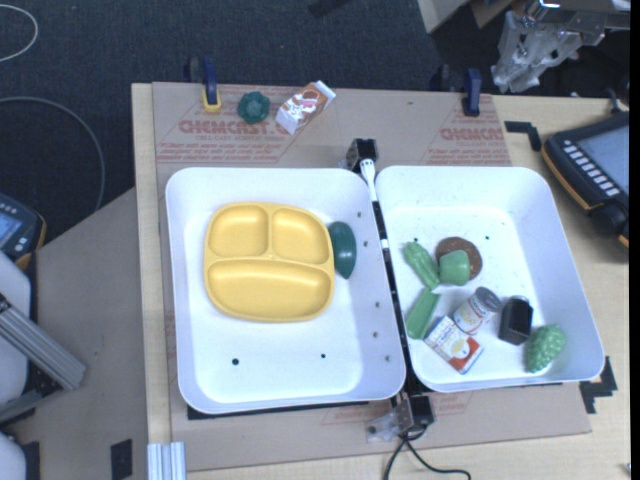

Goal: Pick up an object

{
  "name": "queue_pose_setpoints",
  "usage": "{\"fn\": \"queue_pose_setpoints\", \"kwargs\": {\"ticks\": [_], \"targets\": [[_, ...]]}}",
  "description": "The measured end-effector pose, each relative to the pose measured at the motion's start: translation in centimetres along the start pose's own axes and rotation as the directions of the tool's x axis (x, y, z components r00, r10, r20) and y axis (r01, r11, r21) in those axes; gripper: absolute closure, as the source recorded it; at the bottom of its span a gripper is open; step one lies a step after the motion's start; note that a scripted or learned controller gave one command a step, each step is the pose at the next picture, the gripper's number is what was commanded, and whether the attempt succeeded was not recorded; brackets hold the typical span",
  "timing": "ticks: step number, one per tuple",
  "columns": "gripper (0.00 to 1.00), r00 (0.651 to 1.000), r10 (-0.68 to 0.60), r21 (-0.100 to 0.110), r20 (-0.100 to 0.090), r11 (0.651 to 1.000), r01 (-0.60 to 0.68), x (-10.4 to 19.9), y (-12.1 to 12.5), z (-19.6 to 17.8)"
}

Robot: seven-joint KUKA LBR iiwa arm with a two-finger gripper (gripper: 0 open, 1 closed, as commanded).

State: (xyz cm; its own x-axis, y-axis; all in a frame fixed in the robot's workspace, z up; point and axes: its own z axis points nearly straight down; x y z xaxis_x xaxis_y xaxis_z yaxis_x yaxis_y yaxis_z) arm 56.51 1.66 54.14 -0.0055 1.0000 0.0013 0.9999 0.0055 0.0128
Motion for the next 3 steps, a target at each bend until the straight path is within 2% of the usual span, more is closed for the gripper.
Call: {"fn": "queue_pose_setpoints", "kwargs": {"ticks": [1,2,3], "targets": [[1.0,1.0,0.011,0.023,0.001,1.0,-0.012,-5.8,-7.5,8.5],[1.0,1.0,-0.004,0.001,-0.001,1.0,0.004,1.8,-6.3,0.0],[1.0,1.0,0.008,0.027,0.003,1.0,-0.008,0.9,-8.9,11.7]]}}
